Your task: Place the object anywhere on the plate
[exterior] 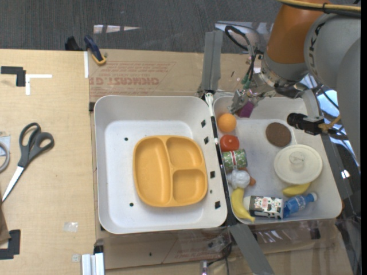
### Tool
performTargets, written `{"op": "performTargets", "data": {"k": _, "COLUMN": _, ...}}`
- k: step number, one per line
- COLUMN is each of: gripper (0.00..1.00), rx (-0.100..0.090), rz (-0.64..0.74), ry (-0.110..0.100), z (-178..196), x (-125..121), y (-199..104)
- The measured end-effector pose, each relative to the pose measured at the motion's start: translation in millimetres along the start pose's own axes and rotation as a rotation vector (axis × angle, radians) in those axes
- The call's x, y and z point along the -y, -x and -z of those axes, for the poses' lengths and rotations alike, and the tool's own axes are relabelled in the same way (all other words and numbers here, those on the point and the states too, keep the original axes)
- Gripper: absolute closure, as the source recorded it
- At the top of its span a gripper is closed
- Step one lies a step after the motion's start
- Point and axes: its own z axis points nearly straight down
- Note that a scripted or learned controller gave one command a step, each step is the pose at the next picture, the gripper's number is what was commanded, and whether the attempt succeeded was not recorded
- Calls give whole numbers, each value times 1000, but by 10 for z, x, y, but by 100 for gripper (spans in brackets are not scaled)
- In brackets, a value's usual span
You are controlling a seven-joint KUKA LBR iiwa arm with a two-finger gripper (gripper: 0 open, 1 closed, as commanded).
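Right now two white bins are sitting side by side on the tabletop (46, 211). One yellow plate (170, 171) with three parts is lying in the left bin (103, 153), in the middle of the frame, and nothing is lying on it.

All the small things are crowding in the right bin (259, 153). One purple thing (246, 109) is sitting at the top left of that bin, right under the jaws. The grey and orange arm (292, 33) is reaching down there from the upper right of the frame. I cannot tell if the jaws are apart or together, or if they are gripping the purple thing.

Going down the left side of the right bin, one orange ball (227, 122), one red thing (229, 142), one green can (234, 160) and one white lump (239, 179) are lining up close together.

Two yellow bananas are lying low in the bin: one (241, 205) at the lower left and one (296, 189) under the round white lid (297, 162). One little carton (265, 206) is lying between the first banana and one blue bottle (299, 202). One brown disc (278, 133) is lying just above the lid.

The wall between the two bins is standing between the purple thing and the plate.

One pair of scissors (28, 148) is lying on the tabletop at the far left.
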Motion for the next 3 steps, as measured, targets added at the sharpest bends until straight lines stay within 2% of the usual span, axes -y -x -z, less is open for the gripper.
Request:
{"op": "performTargets", "data": {"k": 1, "gripper": 100, "rx": -2, "rz": -130, "ry": -2, "z": -8, "x": 394, "y": -1006}}
{"op": "performTargets", "data": {"k": 2, "gripper": 100, "rx": -2, "rz": -233, "ry": -4, "z": -20, "x": 392, "y": -1905}}
{"op": "performTargets", "data": {"k": 3, "gripper": 0, "rx": -1, "rz": -233, "ry": -4, "z": -20, "x": 392, "y": -1902}}
